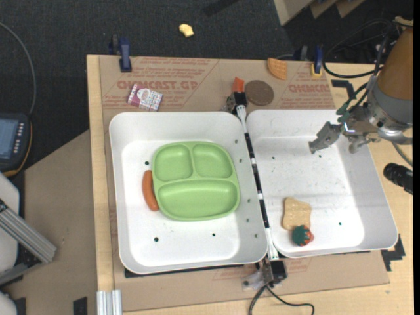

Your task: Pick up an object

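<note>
A tan slice of toy bread (296,212) is lying near the front edge of the right bin (367,195), with a small red and green toy (302,235) touching its near end. Its long axis is running roughly front to back in the camera view. The end effector (338,135) is hovering over the far part of the same bin, its two fingers standing apart with nothing between them. The bread is sitting well apart from it, toward the front of the bin and a little to the view's left, so the coming move is likely calling for a reach forward and down. In the left bin (131,241), a green divided plate (195,179) is resting with an orange sausage-like toy (150,189) just beside it.
</note>
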Motion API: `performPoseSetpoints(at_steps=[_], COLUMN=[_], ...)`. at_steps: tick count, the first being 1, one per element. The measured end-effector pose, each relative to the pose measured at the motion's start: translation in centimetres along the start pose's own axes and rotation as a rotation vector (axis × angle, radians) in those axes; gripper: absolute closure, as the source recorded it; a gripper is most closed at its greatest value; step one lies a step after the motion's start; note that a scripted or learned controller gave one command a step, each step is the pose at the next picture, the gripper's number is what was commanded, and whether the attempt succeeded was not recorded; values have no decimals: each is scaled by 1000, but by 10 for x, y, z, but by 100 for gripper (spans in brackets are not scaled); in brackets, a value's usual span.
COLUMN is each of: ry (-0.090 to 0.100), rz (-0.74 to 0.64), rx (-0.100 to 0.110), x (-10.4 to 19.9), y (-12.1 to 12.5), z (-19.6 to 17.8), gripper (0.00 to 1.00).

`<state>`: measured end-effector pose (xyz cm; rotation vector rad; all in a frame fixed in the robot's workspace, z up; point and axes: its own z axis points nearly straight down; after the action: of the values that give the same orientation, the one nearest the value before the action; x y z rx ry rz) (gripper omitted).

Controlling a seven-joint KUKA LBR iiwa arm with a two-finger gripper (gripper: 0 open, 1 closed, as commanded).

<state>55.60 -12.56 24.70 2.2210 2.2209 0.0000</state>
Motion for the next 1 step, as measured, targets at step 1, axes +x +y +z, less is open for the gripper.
performPoseSetpoints(at_steps=[1], ry=[6], rz=[-1], rx=[17], x=[36], y=[-47], z=[136], gripper=[0])
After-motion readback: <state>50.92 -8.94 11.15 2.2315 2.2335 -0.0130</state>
